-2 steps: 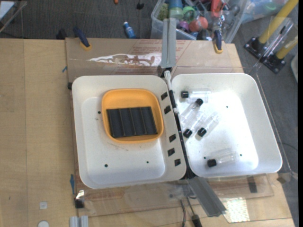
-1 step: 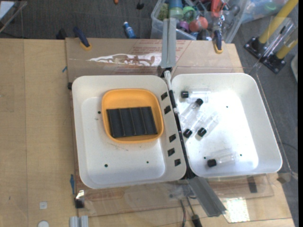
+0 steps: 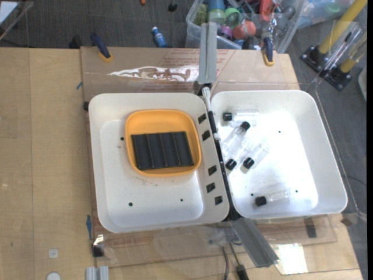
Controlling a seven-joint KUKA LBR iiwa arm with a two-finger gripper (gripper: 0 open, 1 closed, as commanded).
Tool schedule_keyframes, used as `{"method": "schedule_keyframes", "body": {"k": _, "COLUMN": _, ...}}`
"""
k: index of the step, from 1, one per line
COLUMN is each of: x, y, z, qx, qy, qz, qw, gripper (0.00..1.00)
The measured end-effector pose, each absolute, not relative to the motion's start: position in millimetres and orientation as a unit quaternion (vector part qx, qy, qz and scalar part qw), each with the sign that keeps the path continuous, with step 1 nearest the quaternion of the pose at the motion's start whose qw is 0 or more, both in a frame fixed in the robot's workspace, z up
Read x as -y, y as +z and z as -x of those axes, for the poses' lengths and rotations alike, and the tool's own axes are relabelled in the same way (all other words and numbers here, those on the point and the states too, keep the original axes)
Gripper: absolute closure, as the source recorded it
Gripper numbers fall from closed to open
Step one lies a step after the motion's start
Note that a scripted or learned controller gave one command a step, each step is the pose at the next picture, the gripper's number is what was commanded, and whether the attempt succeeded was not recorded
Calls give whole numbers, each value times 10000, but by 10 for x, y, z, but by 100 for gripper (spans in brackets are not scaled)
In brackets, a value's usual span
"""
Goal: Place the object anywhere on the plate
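Two white bins are seen side by side on the bench. Within the left bin [image 3: 111,209], an orange plate [image 3: 163,120] is set, and a dark ridged insert [image 3: 162,150] is laid flat on it; nothing else is seen on the plate. Along the divider between the bins, a row of small black tabs [image 3: 210,156] is fixed. In the right bin [image 3: 315,156], several clear vials with black caps [image 3: 247,155] are scattered, lying on their sides, well apart from the plate. No vial has been moved across, so the task is judged not yet begun: one must be grasped, carried left and released on the plate. The claw's state cannot be told.
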State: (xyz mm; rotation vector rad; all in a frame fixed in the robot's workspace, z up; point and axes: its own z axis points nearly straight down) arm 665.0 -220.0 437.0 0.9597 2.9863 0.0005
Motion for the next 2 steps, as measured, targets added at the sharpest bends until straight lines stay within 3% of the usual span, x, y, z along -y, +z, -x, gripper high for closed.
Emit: {"method": "schedule_keyframes", "body": {"k": 2, "x": 2219, "y": 4376, "z": -6489, "qx": -9958, "qy": 4, "qz": 915, "qw": 29, "gripper": 100}}
